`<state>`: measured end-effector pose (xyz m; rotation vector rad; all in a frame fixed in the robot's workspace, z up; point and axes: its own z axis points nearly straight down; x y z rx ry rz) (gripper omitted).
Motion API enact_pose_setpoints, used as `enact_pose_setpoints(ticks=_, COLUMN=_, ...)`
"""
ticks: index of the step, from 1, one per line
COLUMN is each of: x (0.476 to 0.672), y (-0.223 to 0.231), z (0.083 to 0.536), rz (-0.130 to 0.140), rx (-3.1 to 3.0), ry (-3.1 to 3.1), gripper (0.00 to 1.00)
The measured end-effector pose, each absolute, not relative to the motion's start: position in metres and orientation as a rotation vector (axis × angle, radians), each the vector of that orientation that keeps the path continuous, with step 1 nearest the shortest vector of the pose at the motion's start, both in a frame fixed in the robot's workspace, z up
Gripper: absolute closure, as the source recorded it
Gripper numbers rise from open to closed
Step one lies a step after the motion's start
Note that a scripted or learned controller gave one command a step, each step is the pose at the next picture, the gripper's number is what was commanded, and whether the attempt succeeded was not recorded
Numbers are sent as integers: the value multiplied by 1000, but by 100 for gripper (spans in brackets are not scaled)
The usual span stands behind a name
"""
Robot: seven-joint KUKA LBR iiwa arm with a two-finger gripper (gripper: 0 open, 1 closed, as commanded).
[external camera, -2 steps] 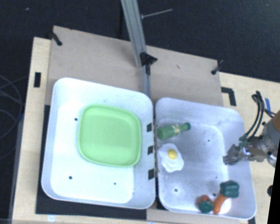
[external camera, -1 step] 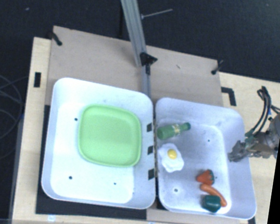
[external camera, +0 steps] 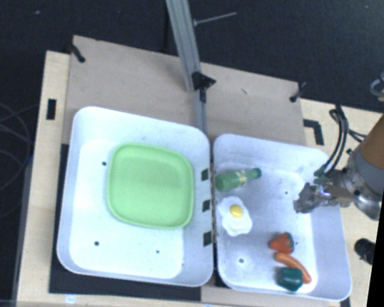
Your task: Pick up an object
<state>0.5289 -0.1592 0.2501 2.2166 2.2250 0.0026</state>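
Counter: pale wood, with a brown board at the back; it carries two shallow white bins side by side.
Left bin: holds one thing, a light green square plate, lying flat a little above the middle.
Pole: a grey bar comes down at a slant from the top edge and ends at a black clamp, just behind the place where the two bins meet.
Right bin: holds all the small objects.
Green bottle: lies on its side near the left wall of the right bin, neck pointing to the right.
Fried egg toy: white with a yellow centre, just below the bottle and near the same wall.
Red object: small, with a green top, in the lower right part of the bin.
Orange carrot: lies just below the red object, slanting down to the right.
Dark green object: touches the carrot's lower side, near the front wall.
Gripper: low over the right side of the right bin, well apart from the bottle and egg, above the red object.
Fingers: dark and blurred; I cannot tell if they are spread or pressed together, and nothing is seen between them.
Arm: enters from the right edge, orange band above the grey wrist, black cables looping beside it.
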Motion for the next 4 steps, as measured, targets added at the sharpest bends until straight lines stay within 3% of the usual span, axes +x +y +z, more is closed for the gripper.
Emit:
enact_pose_setpoints(ticks=2, x=553, y=-63, z=266, rz=2, rx=2217, ry=2226, gripper=100)
enact_pose_setpoints(ticks=4, x=575, y=48, z=254, rz=2, rx=2217, ry=2227, gripper=100)
